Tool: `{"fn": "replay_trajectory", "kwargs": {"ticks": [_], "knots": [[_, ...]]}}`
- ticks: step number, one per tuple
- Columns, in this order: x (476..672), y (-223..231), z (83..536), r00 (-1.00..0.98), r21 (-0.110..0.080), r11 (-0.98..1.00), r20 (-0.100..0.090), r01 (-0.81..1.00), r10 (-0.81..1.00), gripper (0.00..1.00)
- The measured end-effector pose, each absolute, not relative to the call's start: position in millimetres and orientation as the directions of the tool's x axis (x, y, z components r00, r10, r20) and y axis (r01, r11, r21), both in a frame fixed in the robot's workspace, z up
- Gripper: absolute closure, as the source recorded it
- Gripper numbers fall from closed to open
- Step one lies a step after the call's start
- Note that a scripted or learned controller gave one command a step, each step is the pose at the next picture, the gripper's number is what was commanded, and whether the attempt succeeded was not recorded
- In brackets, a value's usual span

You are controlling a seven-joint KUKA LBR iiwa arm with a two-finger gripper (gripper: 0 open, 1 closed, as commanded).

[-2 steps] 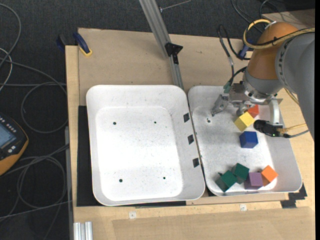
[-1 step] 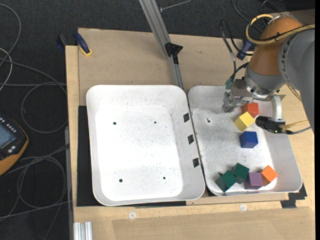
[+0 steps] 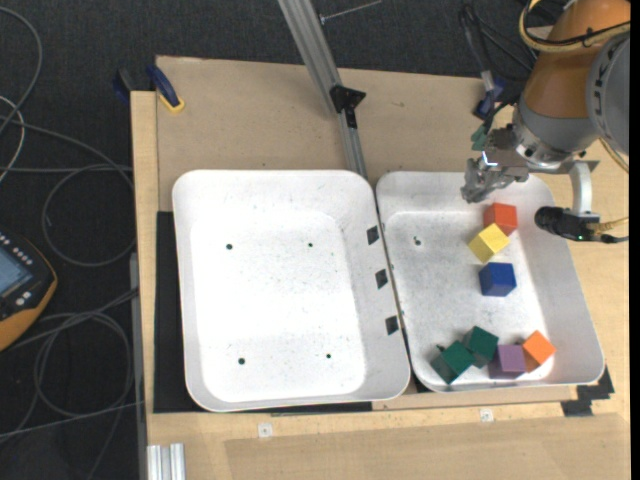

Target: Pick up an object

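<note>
Seven blocks point(image 3: 491, 241), seemingly cubes, no long axis.

A wooden bench point(image 3: 260, 98) carries the left white bin point(image 3: 200, 268). Beyond the bin's far right corner a grey metal pole point(image 3: 320, 58) rises. Left of the bin, black cables point(image 3: 60, 188) and a yellow handheld device point(image 3: 18, 283) lie on dark carpet.

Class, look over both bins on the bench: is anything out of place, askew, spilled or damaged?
Nothing looks spilled or damaged. All the blocks lie in the right bin: orange-red block, yellow block and blue block in a line, and two green blocks, a purple block and an orange block bunched in its near corner.
</note>
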State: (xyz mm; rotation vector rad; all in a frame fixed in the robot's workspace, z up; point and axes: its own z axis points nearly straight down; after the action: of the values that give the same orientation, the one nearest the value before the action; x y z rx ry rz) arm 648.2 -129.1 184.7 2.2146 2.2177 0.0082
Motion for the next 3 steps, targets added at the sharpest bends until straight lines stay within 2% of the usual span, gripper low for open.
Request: {"fn": "replay_trajectory", "kwargs": {"ticks": [1,2,3], "knots": [[651.1,-135.2,231.5,-0.001,0.008,0.001,-0.001,1.000,1.000,1.00],[652.1,-134.7,253.9,-0.002,0.004,0.002,0.000,1.000,1.000,1.00],[624.5,-89.3,246.3,-0.004,-0.002,0.004,0.002,1.000,1.000,1.00]]}}
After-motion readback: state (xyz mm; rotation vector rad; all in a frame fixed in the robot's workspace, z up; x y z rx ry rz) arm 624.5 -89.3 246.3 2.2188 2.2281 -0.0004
